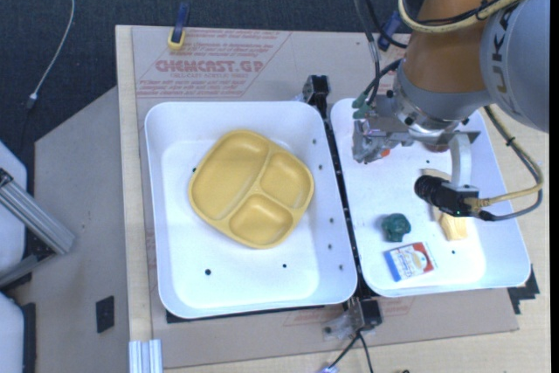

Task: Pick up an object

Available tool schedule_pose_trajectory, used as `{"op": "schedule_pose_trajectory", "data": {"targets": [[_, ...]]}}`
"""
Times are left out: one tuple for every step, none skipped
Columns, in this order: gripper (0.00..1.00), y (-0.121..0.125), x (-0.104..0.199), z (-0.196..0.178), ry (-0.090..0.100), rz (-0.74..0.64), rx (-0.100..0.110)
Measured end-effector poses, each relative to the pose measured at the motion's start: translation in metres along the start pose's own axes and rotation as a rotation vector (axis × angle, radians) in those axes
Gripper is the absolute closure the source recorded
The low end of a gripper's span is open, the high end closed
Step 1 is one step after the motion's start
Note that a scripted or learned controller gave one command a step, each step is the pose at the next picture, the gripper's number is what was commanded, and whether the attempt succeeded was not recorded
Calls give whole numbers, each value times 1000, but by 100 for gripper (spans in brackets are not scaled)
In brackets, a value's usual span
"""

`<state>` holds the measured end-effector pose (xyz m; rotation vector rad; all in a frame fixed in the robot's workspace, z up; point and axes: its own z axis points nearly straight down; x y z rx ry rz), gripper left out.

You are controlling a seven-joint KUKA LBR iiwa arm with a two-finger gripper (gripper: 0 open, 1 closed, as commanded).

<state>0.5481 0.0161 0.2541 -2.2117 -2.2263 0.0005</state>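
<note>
Right now, nearest my camera along the front of the right bin [502, 271], I see a small card or packet with red and blue print [409, 260] lying flat on the white floor. Just behind it sits a crumpled dark green object [395, 226], apart from the card. Off to the right of that is a pale yellow block [453, 227], with a black fitting on a cable [437, 191] hanging over its near end; I cannot tell whether the two touch.

Across the divider, the left bin [166, 188] holds a yellow divided plate [251, 187] with three compartments, lying flat and turned at an angle near the middle of that bin.

Further back, the tool [370, 146] hangs over the rear left part of the right bin, close to the divider and well apart from the green object, the card and the block. From my angle I cannot tell how wide it stands, and I see nothing caught in it. Above it rises the orange band [454, 31] and the grey arm [528, 57], with looped cables.

Beyond the bins, the table [131, 83] carries a cardboard sheet printed in red, with a yellow and blue clamp [178, 29] at its far edge.
</note>
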Motion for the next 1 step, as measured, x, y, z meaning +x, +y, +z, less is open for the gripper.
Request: {"op": "schedule_pose_trajectory", "data": {"targets": [[100, -5, 55, 21, 0, 1, 3]]}}
